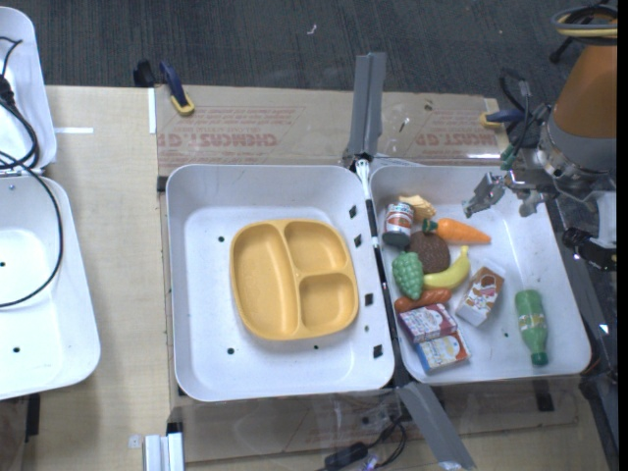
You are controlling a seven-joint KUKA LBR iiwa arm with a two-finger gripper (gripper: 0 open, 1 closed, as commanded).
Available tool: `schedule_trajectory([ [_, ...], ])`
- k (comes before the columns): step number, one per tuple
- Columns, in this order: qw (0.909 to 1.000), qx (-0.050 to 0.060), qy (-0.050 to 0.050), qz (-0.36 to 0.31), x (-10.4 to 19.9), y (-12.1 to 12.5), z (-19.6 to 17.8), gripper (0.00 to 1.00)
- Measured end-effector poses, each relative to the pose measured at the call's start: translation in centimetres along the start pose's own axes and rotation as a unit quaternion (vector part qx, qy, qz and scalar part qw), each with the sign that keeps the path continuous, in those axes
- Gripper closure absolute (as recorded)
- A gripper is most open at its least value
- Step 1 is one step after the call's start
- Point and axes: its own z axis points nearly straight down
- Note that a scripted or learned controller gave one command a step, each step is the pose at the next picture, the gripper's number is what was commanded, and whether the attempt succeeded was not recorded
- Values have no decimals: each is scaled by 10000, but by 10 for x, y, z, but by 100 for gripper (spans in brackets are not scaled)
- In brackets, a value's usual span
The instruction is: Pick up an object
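Camera view: hand (488,195) above right bin (559,253).

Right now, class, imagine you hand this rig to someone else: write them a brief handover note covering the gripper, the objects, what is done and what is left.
Gripper: above the right bin's upper right part, nothing between its fingers; open or shut cannot be told.
Objects: all in the right bin: can, carrot, banana, green bottle, small carton, boxes.
Left bin: holds a yellow divided plate.
Done: nothing picked yet.
Left: choose an object, perhaps the carrot nearest the gripper, grasp and lift it.
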Motion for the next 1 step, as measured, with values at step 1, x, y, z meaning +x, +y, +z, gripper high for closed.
schedule_trajectory([
  [1, 9998, -21, -3, 174, 2, 3, 109, 0],
])
